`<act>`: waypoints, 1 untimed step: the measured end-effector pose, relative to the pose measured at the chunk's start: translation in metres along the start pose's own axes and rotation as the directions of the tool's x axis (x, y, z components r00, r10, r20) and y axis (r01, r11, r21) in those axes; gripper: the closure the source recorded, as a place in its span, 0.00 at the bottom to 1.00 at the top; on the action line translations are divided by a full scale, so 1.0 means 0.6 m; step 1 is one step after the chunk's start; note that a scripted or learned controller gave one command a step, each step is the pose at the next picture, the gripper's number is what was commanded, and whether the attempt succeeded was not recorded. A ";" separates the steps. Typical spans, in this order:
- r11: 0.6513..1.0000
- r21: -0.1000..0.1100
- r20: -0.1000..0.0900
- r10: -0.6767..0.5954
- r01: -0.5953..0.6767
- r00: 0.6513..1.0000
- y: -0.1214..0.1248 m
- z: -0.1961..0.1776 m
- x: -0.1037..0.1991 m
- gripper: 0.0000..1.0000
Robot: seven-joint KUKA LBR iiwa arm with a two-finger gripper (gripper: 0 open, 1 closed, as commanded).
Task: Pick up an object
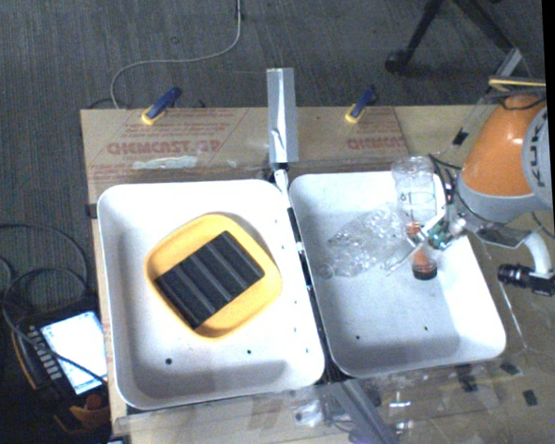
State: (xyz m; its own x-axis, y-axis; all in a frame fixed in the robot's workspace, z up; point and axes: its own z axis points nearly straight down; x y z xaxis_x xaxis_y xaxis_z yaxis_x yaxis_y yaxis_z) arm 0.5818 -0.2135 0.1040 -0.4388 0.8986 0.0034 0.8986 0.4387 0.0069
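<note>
1. Camera view, the claw: the arm (508, 160) reaches in over the right edge of the right bin (472, 331). The claw (433, 240) hangs low over that bin's right half, near its back edge; its state cannot be told from this slanted look.

2. Camera view, the task's things: a crumpled clear plastic piece (363, 244) lies in the back half of the right bin, between the bin's left wall and the claw. A small item with an orange-red cap (424, 268) sits just beside the claw, toward the front. A clear plastic cup (416, 184) stands at the bin's back edge, close to the arm.

3. Handling, as a judgement: the crumpled plastic looks very light, thin and slippery, likely to fold or slide out; a bunched ridge would give the best hold. The capped item looks small and stiff, best pinched across its body. The cup looks light and easy to crush, so its rim or wall wants a gentle pinch.

4. Camera view, surroundings: a yellow tray with a black ribbed insert (213, 275) fills the middle of the left bin (127, 366), well apart from the claw. The bins sit on a brown worktop (113, 142) with two clamps at its back edge. The cup stands nearest the arm and could be knocked.
</note>
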 end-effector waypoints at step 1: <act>0.982 0.007 0.007 0.189 -0.189 0.982 0.137 -0.157 0.021 1.00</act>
State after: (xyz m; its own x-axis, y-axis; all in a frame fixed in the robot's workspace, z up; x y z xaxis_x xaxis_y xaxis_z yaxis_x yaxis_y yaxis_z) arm 0.6494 -0.1665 0.1990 -0.2609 0.9654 -0.0022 0.9654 0.2609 -0.0011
